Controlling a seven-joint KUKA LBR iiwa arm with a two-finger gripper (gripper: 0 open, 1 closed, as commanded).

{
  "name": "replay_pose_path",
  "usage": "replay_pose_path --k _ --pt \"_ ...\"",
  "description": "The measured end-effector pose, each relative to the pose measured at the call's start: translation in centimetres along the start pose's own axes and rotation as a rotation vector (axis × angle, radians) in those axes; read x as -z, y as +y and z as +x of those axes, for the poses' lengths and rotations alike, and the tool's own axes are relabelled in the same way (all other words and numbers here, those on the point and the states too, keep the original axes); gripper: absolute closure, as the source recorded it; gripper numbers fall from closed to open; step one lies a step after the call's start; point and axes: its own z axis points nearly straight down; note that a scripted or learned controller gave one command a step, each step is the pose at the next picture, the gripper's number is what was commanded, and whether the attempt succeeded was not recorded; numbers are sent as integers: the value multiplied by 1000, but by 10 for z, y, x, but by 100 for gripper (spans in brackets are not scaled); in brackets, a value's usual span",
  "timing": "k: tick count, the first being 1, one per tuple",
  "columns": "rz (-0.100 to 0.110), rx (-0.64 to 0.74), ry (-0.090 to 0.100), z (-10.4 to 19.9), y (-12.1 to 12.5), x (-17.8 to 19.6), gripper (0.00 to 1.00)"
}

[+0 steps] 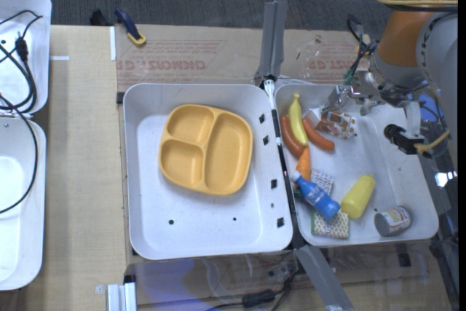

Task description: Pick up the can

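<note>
Lowest in the frame, at the right bin's [429, 218] bottom right corner, lies the can [393, 220] on its side — grey-silver with a pale label, one end turned toward the lower left. Just to its left sits a yellow squeeze bottle [358, 196], close but apart from it, and further left a blue bottle [318, 197] rests across a flat packet [332, 225]. Along the bin's left wall are a banana [295, 113], two sausages [309, 133] and a carrot [303, 162]. The left bin [145, 229] holds a yellow divided plate [206, 149].

The arm [411, 33] comes in at the upper right, and its gripper [351, 97] hangs over the top of the right bin, near a brown-and-white snack packet [338, 123] — well apart from the can. Whether the gripper is spread or closed I cannot tell; the wrist and cables hide it.

By my reading the task stands at the approach, with nothing grasped. The next move calls for travel toward the frame's lower right, then a descent across the can's round body, keeping clear of the squeeze bottle and the bin wall. A lying can may roll off if nudged.
</note>
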Motion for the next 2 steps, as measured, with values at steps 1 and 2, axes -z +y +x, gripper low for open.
replay_pose_path --k 1,2 --pt "-10 -213 6 -35 -20 -4 0" --pt "-10 -278 -2 -12 -43 -6 0"
